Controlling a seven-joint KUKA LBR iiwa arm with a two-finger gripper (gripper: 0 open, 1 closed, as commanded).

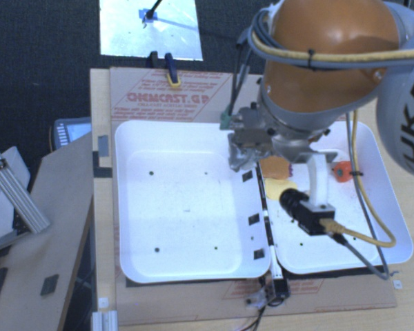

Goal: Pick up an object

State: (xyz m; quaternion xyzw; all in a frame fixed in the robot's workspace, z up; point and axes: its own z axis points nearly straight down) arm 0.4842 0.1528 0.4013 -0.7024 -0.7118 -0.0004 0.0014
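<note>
Objects in right bin [372,250]: orange-yellow piece [276,169], small orange item [341,172].

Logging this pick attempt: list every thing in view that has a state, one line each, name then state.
Claw: low at the left edge of the right bin, mostly hidden by the arm.
Left bin: flat on the bench, beside the right bin.
Right bin: flat on the bench, arm over it.
Yellow-orange object: lying in the right bin, partly hidden.
Small orange object: lying in the right bin, apart from the claw.
</note>
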